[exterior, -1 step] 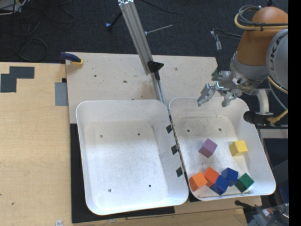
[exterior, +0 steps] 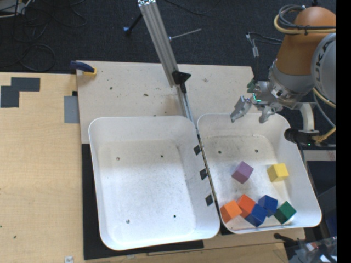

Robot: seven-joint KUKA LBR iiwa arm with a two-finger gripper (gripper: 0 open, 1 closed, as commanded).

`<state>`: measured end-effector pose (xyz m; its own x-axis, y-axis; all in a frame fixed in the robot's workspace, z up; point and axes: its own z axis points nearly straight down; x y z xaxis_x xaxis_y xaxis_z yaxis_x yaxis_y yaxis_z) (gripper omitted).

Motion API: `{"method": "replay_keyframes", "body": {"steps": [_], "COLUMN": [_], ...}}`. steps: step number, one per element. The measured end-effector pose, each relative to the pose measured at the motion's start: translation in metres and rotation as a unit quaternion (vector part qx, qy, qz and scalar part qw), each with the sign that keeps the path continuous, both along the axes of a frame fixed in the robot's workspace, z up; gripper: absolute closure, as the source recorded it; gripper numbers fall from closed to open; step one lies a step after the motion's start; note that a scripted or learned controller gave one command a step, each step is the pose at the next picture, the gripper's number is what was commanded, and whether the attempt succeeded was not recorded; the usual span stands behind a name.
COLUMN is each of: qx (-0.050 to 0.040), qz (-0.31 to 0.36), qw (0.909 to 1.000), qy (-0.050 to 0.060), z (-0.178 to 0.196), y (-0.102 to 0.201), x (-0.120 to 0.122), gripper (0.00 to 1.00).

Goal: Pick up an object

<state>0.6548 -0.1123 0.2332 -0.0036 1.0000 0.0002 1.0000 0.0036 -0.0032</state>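
The right bin (exterior: 307,163) holds several small blocks. A purple block (exterior: 242,172) lies near its middle and a yellow block (exterior: 278,172) sits to its right. Along the front edge cluster an orange block (exterior: 231,210), a red-orange block (exterior: 246,204), two blue blocks (exterior: 262,210) and a green block (exterior: 285,211). My gripper (exterior: 253,112) hangs above the far edge of the right bin, well behind the blocks, open with its two fingers spread and nothing between them.
The left bin (exterior: 109,147) sits beside the right one, with a divider edge carrying black clips (exterior: 202,173) between them. A slanted aluminium bar (exterior: 162,43) rises behind the bins. A blue and yellow clamp (exterior: 83,68) rests at the bench's far left corner.
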Motion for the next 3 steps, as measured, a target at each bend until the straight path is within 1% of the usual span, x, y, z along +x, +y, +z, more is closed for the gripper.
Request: {"method": "replay_keyframes", "body": {"steps": [1, 3], "qx": [0.0001, 0.0], "qz": [-0.002, -0.002], "qw": [1.0, 1.0], "qy": [0.003, 0.0], "z": [-0.059, -0.144], "y": [-0.008, -0.009], "x": [0.003, 0.002], "gripper": [0.0, 0.0]}}
